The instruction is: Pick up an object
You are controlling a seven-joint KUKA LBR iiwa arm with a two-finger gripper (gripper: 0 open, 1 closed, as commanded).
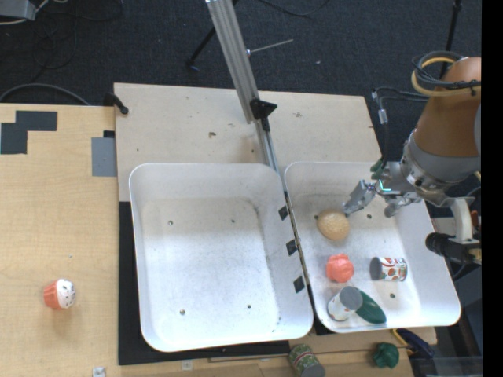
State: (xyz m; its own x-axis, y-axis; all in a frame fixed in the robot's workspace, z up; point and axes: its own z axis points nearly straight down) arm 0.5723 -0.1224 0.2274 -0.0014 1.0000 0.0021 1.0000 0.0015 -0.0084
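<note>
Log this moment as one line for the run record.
gripper: open, nothing held | position: over right bin, above tan ball | nearby: red ball, small can | pick: not yet

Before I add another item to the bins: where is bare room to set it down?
The left bin has bare floor wall to wall. The right bin is crowded: tan ball, orange ball, can, cup with green piece, gripper above. Only its far strip looks bare.

White bins (208, 210) smooth plastic; bench (47, 210) pale matt wood; slanted rail (236, 53) ribbed metal.
</note>
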